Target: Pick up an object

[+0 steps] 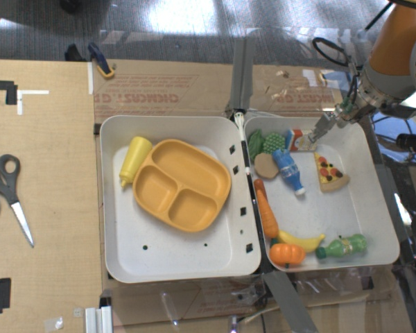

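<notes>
Currently gripper (312,136) hovers just beside the red-white can (299,139), beyond the pizza slice (329,173); finger state unreadable. Risk: crowding by the blue bottle (289,170) could deflect the grasp.

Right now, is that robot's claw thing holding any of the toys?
Gripper: cannot be told; it hangs over the back of the right bin, near the red-and-white item, with no toy seen in its grasp.

Tray (180,184) in L bin (118,248), bottle (134,159) beside it, toy food in R bin (374,207), scissors (12,196) far L
</notes>
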You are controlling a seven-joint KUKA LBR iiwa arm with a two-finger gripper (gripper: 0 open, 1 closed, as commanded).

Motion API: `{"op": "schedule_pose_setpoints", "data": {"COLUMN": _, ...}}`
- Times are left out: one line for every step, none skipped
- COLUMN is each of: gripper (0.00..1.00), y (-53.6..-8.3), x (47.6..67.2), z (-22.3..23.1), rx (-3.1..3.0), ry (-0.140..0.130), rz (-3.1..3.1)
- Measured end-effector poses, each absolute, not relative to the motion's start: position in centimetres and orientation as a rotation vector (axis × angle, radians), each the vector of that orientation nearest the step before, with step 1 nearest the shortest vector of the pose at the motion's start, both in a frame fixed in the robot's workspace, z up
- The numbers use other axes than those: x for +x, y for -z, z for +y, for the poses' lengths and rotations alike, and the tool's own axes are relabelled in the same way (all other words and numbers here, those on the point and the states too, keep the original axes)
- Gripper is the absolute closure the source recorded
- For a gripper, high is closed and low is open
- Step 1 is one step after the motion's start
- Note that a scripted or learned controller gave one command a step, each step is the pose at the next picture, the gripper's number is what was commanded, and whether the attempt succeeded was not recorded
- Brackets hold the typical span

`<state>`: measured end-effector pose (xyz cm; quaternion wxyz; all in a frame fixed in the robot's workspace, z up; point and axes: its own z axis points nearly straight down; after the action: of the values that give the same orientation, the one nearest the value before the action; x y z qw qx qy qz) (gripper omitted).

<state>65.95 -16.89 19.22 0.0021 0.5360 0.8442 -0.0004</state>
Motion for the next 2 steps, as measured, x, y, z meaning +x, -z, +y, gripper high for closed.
{"op": "schedule_pose_setpoints", "data": {"gripper": 0.00, "y": -10.3, "x": 66.0, "z": -11.3, "rx": 1.873, "ry": 0.013, "rz": 2.513}}
{"op": "schedule_pose_setpoints", "data": {"gripper": 0.00, "y": -9.2, "x": 59.0, "z": -12.4, "rx": 1.974, "ry": 0.003, "rz": 2.444}}
